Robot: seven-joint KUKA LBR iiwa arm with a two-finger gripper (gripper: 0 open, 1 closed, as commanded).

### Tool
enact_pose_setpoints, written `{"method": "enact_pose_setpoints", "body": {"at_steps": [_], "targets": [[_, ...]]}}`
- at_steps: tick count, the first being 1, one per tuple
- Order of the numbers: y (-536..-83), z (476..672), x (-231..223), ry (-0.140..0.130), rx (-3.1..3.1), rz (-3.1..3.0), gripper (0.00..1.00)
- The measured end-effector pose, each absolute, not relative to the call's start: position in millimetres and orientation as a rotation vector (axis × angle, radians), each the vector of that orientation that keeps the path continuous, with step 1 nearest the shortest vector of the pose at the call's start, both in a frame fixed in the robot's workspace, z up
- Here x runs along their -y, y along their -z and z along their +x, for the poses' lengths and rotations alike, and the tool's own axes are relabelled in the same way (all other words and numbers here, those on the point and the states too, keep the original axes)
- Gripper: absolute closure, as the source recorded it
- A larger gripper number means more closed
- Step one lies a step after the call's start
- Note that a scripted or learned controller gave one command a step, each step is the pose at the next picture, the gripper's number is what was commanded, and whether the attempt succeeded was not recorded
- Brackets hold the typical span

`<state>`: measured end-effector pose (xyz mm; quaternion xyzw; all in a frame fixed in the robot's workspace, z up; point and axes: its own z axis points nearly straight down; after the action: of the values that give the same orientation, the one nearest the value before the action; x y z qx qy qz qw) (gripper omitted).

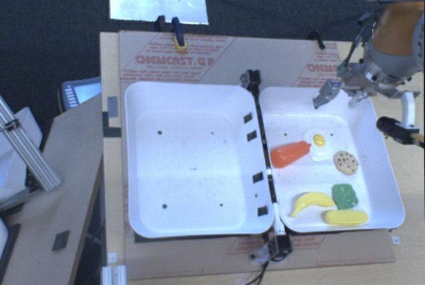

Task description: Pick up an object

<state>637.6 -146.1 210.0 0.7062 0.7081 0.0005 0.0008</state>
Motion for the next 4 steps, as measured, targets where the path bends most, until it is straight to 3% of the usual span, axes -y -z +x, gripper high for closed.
{"method": "enact_pose_setpoints", "body": {"at_steps": [1, 2, 3, 4], "targets": [[-330.8, 607.1, 94.6, -0.014, -2.225, 2.205, 0.00], [-524.5, 598.9, 68.3, -0.021, -2.219, 2.201, 0.00], [-525.7, 599.2, 70.0, -0.006, -2.227, 2.207, 1.00], [-486.5, 578.0, 12.6, 0.001, -2.233, 2.213, 1.00]]}}
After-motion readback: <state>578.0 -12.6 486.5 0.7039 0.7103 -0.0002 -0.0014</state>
